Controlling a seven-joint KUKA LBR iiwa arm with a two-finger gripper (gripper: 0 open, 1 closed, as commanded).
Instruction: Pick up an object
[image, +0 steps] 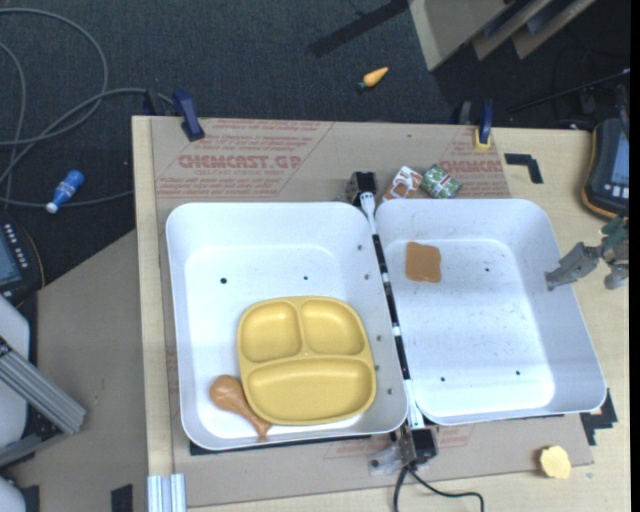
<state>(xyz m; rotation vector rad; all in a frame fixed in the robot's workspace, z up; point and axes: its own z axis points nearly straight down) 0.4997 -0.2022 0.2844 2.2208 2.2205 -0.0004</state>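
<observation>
A small brown square piece (423, 262) lies in the right bin (500, 385), toward its far left part. In the left bin (200, 260) a yellow divided plate (305, 358) sits near the front, with a tan drumstick-shaped toy (236, 398) beside its left front corner. My gripper (572, 267) reaches in at the right edge of the right bin, well to the right of the brown piece, with nothing seen between its fingers.
Small packets (425, 182) lie on the board behind the bins. A yellow lump (554, 461) rests on the bench at the front right. Blue clamps (186, 113) hold the board's back edge. A blue bottle (65, 189) and an orange bit (374, 76) lie on the floor.
</observation>
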